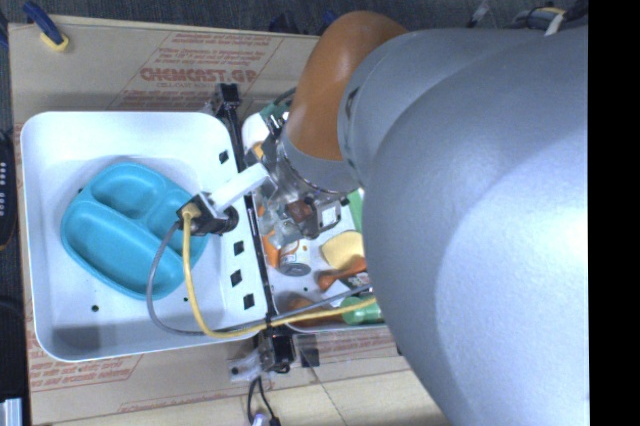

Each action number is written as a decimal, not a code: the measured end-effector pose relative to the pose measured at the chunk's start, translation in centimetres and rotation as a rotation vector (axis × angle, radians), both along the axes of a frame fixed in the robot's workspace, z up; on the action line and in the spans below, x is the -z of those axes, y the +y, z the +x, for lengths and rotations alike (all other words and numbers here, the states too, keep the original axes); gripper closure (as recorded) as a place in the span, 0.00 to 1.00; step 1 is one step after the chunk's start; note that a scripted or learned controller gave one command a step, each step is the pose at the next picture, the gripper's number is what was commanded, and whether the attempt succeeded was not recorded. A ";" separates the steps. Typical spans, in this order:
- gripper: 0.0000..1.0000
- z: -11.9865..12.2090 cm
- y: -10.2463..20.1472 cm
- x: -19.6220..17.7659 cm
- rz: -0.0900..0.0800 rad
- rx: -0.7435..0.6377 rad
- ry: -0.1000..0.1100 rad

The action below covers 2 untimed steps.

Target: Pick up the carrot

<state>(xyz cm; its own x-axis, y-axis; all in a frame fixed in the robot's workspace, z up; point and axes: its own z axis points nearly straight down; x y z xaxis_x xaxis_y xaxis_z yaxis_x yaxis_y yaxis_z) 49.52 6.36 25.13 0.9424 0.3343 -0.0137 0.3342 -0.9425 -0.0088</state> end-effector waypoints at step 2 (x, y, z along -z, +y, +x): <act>1.00 4.2 0.3 -8.1 -0.003 0.039 -0.011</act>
